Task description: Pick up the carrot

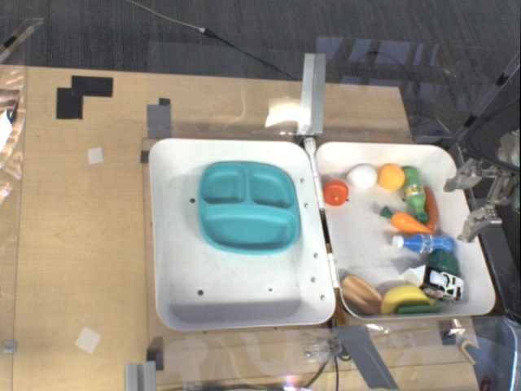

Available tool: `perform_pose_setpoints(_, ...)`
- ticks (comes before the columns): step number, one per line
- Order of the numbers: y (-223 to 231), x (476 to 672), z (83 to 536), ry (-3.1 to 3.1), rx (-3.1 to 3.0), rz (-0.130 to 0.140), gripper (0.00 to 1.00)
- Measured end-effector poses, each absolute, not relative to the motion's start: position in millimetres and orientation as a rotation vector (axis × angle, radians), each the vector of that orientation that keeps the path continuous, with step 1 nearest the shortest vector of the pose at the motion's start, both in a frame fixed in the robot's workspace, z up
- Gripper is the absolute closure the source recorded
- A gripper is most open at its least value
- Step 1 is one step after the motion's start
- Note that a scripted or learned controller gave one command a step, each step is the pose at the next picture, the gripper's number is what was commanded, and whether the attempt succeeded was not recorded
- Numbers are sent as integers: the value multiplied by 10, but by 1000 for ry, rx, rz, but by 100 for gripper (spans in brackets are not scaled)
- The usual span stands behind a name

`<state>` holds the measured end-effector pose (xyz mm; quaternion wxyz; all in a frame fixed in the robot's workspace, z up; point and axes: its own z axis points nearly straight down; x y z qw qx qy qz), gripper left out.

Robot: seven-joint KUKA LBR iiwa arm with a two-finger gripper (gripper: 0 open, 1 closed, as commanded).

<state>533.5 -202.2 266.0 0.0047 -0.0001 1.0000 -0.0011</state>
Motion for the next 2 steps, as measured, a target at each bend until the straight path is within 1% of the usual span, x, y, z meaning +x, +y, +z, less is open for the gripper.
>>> perform_pose_setpoints(1, -1715, 5206, 1374, 3101, -491, 2, 0)
perform_pose_setpoints(2, -1577, 5232, 1040, 3078, -563, -7, 0)
